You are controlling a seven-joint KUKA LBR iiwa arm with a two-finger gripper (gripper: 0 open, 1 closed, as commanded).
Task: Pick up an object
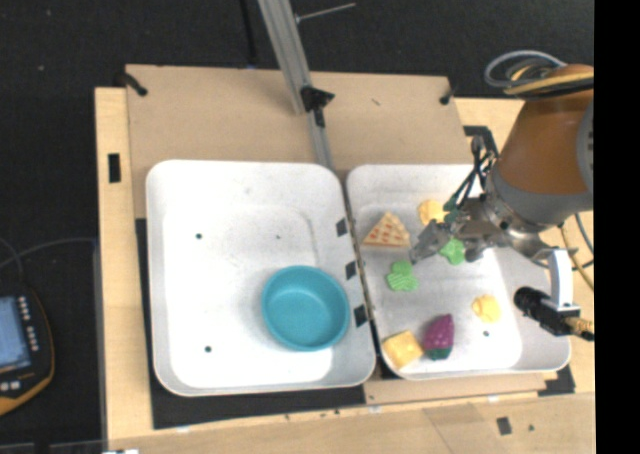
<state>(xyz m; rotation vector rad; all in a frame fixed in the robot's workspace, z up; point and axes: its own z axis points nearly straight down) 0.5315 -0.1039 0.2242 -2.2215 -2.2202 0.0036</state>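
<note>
Nearest, in the right bin (535, 357): a yellow block (403, 348) touching a purple piece (438, 335); a small yellow piece (486, 308) lies apart. Further in, a green piece (401, 276), then a waffle wedge (386, 231). The tool (436, 241) hangs low between wedge and a second green piece (455, 252); how it is set, and whether it holds anything, I cannot tell. Risk: crowded pieces may be nudged aside. The left bin (200, 192) holds a blue bowl (304, 307).

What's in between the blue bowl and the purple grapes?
In the camera view, the bins' touching rims and a yellow block lie between the blue bowl and the purple grapes.
</note>
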